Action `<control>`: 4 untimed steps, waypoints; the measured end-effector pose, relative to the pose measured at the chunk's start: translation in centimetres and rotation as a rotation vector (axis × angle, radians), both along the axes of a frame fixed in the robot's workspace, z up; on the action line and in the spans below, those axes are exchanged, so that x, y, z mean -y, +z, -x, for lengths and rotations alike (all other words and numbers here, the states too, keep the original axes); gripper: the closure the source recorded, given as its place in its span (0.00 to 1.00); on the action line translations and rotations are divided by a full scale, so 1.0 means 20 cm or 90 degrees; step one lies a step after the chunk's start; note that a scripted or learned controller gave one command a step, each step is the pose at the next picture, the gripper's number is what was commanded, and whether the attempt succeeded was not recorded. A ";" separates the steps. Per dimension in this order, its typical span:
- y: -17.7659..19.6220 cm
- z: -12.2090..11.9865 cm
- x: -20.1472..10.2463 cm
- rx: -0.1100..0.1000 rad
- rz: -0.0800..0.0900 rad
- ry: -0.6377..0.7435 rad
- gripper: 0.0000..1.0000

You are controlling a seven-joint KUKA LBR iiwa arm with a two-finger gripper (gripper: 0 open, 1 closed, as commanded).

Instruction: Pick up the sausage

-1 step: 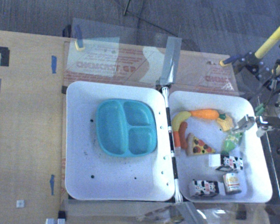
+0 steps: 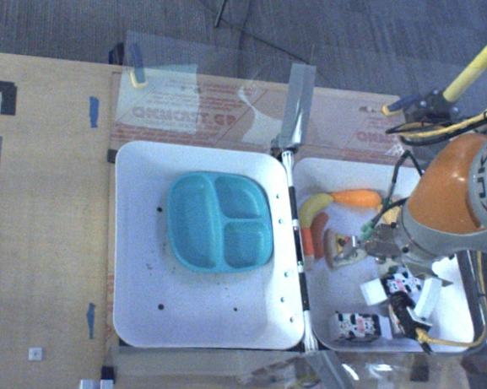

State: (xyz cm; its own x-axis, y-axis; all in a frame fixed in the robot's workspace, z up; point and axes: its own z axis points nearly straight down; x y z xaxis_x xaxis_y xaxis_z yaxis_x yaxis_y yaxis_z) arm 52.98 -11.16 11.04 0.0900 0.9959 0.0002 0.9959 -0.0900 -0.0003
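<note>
Poised low in the right bin (image 2: 461, 323), claw (image 2: 341, 247) spread open and gripping nothing, just at three o'clock of the sausage (image 2: 318, 231), itself lying red-brown by the bin's left wall beside a yellow banana (image 2: 313, 207). Best done by centring over the sausage's middle, straddling its short width, clear of banana and carrot (image 2: 357, 198) at twelve o'clock

1. The flat plastic plate with three parts (image 2: 221, 223) is light blue;
2. the two shallow bins (image 2: 137, 248) are white;
3. the long carrot (image 2: 357, 198) is orange;
4. the sausage (image 2: 308, 235) is red-brown;
5. the small carton (image 2: 357, 326) has black and white cow spots.
</note>
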 end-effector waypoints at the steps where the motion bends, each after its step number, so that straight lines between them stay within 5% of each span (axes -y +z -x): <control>1: -0.10 0.03 0.04 0.007 -0.001 -0.009 0.00; 2: -0.10 -0.33 0.11 0.007 0.002 -0.191 0.00; 4: -0.10 -0.13 -0.09 0.007 -0.001 -0.616 0.00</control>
